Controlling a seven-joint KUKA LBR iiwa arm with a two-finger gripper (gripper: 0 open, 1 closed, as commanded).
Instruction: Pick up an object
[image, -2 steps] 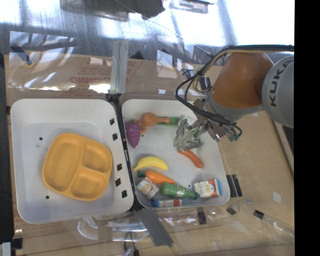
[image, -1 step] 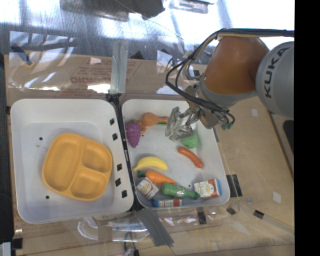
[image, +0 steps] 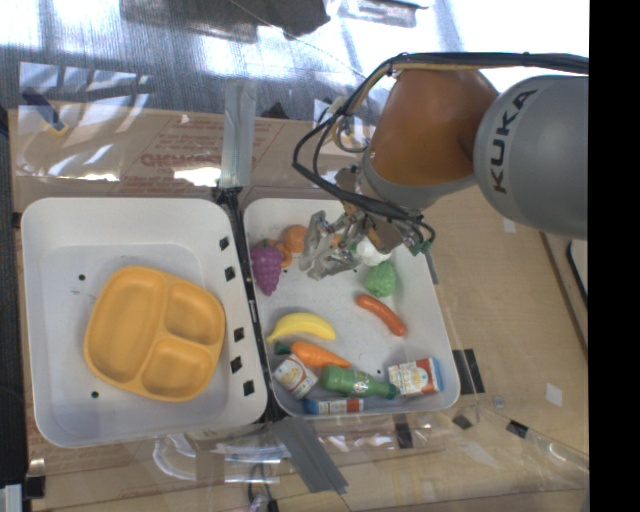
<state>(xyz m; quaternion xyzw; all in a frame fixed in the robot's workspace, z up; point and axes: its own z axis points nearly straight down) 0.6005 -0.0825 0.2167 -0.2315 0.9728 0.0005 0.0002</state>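
My gripper (image: 335, 252) hangs over the far part of the right bin (image: 440, 330), beneath the orange wrist band. Its metal fingers point down toward the bin floor, close to a purple grape bunch (image: 266, 267) and an orange fruit (image: 293, 240) on its left. A white and green toy (image: 378, 268) sits just to its right. Lower in the bin lie a red sausage (image: 381, 313), a banana (image: 301, 326), a carrot (image: 320, 355), a green bottle (image: 356, 382), a small can (image: 291, 375) and a juice carton (image: 414, 377). I see nothing between the fingers.
The left bin (image: 60, 230) holds a yellow divided tray (image: 153, 331). A flat blue and red box (image: 335, 405) lies at the right bin's near wall. Black cables loop from the arm above the bin. Cardboard covers the bench behind and to the right.
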